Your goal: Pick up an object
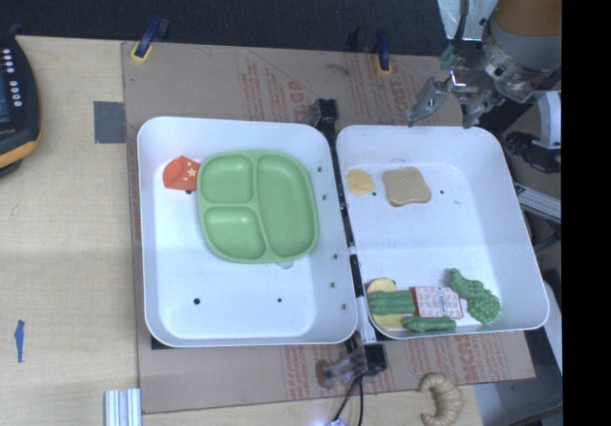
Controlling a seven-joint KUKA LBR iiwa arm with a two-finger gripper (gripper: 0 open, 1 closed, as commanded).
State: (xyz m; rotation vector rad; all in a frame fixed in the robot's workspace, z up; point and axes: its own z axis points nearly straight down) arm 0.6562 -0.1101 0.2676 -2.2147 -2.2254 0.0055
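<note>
Gripper (449,109): I see both fingers spread apart, nothing between them, hovering above the right bin's (496,223) far edge.
Toast slice (407,186): lies flat in that bin, just below-left of my gripper, long axis roughly left-right.

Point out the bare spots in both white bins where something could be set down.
Left white bin: bare floor along the near side, below the green three-compartment plate. Right white bin: open middle between the tan toast slice and the near-edge clutter around the green leafy toy. That near edge is crowded.
</note>
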